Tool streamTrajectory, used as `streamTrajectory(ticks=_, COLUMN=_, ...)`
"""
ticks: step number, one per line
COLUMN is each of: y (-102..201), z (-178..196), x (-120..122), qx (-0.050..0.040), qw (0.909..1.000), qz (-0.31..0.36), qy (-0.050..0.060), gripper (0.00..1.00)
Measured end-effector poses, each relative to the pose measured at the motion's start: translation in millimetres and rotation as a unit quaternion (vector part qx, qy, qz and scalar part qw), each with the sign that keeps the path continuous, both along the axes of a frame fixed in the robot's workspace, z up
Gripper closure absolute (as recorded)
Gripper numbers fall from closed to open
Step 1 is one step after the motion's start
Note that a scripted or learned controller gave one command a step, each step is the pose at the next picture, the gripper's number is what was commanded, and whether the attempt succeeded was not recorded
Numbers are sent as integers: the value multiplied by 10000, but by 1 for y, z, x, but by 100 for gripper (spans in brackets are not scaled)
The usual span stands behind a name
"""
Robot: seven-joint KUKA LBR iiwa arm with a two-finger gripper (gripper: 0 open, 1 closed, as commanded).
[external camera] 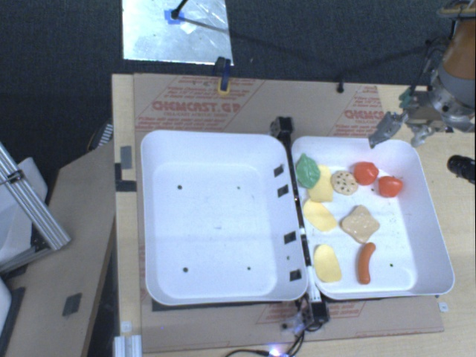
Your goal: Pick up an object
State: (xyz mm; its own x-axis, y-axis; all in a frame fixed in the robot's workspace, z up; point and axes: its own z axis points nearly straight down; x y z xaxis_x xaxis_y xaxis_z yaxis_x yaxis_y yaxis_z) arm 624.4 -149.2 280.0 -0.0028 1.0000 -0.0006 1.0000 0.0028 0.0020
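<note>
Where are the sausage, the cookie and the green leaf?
sausage [364, 263], camera view, middle of its length
cookie [343, 182], camera view, centre of its face
green leaf [307, 172], camera view, middle of the leaf

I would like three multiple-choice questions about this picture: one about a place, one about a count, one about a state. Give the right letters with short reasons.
1. In which bin do the toy foods lie?
A. the left bin
B. the right bin
C. both bins

2. How many red round pieces lie in that bin?
A. two
B. four
C. none

3. Where is the end effector?
A. touching the sausage
B. inside the left bin
C. above the far rim of the right bin

Answers:
1 B: the green leaf, cookie, bread slice and sausage all lie in the right bin; the left bin holds none.
2 A: two red tomatoes lie side by side.
3 C: the end effector hangs at the far rim, apart from every piece.
</note>
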Motion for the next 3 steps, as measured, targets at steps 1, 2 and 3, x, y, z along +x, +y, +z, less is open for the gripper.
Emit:
streamTrajectory(ticks=1, y=-20, z=-176, x=-7, qx=10, qw=10000, qz=-11, qy=48, gripper=0)
streamTrajectory(ticks=2, y=27, z=-194, x=47, qx=-2, qw=10000, qz=17, qy=-23, gripper=0)
streamTrajectory(ticks=3, y=26, z=-183, x=46, qx=-1, qw=10000, qz=17, qy=-27, gripper=100)
